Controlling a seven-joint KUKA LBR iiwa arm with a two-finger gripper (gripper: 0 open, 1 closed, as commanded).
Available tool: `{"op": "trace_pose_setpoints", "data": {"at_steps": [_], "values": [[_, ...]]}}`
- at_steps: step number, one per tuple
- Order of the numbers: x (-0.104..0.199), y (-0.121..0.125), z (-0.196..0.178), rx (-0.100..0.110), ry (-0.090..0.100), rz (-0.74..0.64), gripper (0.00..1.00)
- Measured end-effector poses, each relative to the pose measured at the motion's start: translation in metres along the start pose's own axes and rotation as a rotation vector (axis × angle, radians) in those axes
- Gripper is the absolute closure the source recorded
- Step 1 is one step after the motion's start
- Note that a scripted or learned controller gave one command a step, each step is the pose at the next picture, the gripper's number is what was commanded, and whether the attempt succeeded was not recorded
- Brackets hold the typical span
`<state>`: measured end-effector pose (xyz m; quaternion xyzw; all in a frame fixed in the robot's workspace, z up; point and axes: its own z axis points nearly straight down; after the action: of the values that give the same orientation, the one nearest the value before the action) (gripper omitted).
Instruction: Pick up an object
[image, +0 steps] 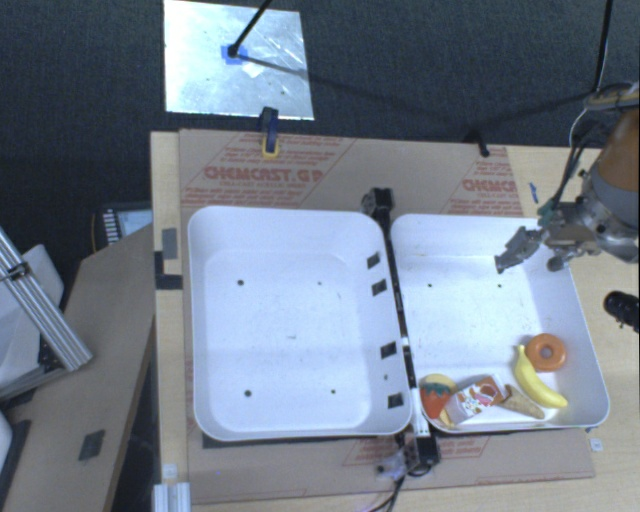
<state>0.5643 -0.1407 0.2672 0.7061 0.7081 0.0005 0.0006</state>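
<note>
I see the gripper (533, 250) hovering over the upper part of the right bin (470, 235), its fingers spread apart with nothing between them. The objects are all bunched along that bin's near edge, well away from it. The banana (535, 378) lies with its long axis on a diagonal, one tip toward the orange ring (546, 351) (they touch), the other toward the near right corner. Beside it sit a small carton (474, 397) and a tomato (436, 395).
</note>
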Motion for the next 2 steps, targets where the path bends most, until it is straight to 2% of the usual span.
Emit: {"op": "trace_pose_setpoints", "data": {"at_steps": [1, 2], "values": [[0.05, -0.018, -0.119, -0.014, 0.0, -0.008, 0.0], [0.071, -0.078, -0.216, -0.014, 0.0, -0.003, 0.0]]}}
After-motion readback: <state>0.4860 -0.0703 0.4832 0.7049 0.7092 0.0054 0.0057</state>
